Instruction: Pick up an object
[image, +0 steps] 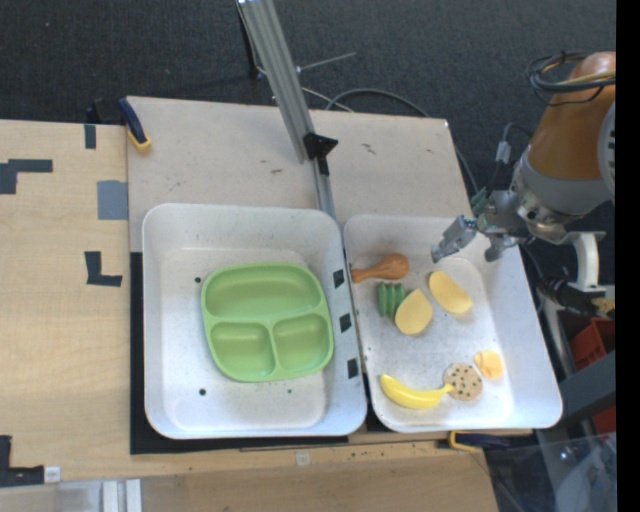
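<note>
left bin (160, 300): divided tray (267, 321) inside | right bin (520, 350): drumstick (381, 268) at back, leafy piece (389, 298) just before it, two potato pieces (432, 303) to its right | front: banana (411, 392), cookie (462, 381) touching it, small piece (489, 364) rightmost

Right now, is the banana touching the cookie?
Touching. The camera view shows the banana's right end meeting the cookie's lower left edge, no gap between.

Toy foods (430, 330), perhaps seven, lie loose in right bin (530, 330).
</note>
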